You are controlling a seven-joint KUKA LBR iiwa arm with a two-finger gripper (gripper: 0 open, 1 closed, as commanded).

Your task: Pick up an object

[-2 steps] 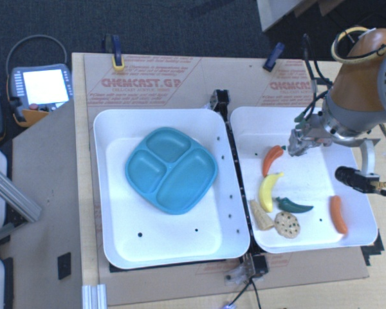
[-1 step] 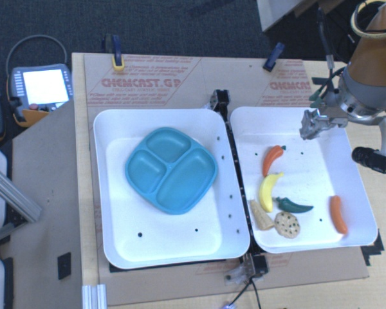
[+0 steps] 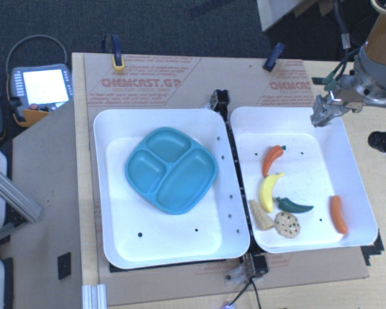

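White plastic makes up both shallow bins on the tabletop [image 3: 180, 76], which is covered by a brown printed cardboard sheet. The left bin [image 3: 116, 237] holds a blue divided plate [image 3: 172, 170], lying flat near the bin's middle. The right bin [image 3: 321, 153] carries the small food items, all gathered in its nearer half. An orange-red chili pepper [image 3: 272, 159] lies closest to the bin's centre, with a yellow banana [image 3: 268, 192] just below it, the two nearly touching end to end. A dark green pepper [image 3: 293, 205] sits just beside the banana's lower end. Toward the bin's near edge, a tan piece of bread [image 3: 262, 216] and a round speckled cookie [image 3: 287, 224] lie side by side, the cookie touching or almost touching the green pepper. An orange carrot [image 3: 338, 214] lies apart from the cluster, against the bin's right wall.

The hand [image 3: 323, 113] hangs over the far right corner of the right bin, at its rim, well apart from all the food items. Nothing is seen between its fingers; whether they are spread or closed cannot be told from this angle. The grey arm [image 3: 373, 76] leads away toward the right edge.

A blue and yellow clamp [image 3: 116, 51] grips the tabletop's far edge.
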